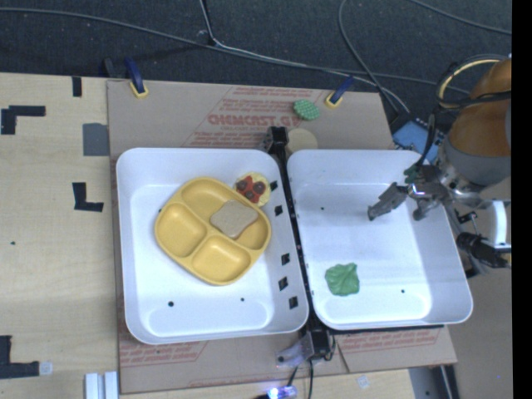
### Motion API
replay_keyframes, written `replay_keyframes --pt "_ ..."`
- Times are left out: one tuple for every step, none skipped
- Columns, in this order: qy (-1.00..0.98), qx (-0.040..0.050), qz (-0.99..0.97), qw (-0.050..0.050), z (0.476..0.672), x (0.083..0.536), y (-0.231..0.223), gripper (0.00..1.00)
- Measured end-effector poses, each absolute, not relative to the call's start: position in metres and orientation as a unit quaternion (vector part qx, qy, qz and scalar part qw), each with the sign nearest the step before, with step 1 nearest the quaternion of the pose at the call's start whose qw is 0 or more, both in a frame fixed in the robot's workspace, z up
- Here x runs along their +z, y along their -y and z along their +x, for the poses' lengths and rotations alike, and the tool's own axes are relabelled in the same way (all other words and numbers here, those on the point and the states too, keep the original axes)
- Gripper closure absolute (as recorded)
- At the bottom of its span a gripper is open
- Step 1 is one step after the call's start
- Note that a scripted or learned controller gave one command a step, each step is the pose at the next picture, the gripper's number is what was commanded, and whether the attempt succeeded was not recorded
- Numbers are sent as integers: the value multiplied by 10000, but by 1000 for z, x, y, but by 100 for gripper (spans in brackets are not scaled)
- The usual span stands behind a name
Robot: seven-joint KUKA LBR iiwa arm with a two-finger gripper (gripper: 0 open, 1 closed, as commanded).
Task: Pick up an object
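Note:
A green leafy piece (342, 278) lies in the right bin (332, 181), near its front edge. My gripper (402, 205) hangs over the right half of that bin, up and to the right of the green piece, its two dark fingers spread apart with nothing between them. In the left bin (141, 223) sits a yellow divided plate (212, 229) with a tan slice of bread (233, 218) on it. A small red and dark item (253, 189) rests at the plate's far right edge.
A green knobbly object (306, 109) lies on the cardboard behind the bins, near a blue and yellow clamp (337, 96). Black clips (287, 256) line the divide between the bins. Cables run across the dark floor at the back.

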State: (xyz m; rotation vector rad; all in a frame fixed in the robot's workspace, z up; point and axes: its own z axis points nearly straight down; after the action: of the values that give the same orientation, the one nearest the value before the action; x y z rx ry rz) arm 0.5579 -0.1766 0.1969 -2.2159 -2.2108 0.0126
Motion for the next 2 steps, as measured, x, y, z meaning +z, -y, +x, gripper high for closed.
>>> replay_keyframes --pt "7075 5 -7068 3 561 204 176 0" --pt "7072 24 -7070 26 560 140 181 0"
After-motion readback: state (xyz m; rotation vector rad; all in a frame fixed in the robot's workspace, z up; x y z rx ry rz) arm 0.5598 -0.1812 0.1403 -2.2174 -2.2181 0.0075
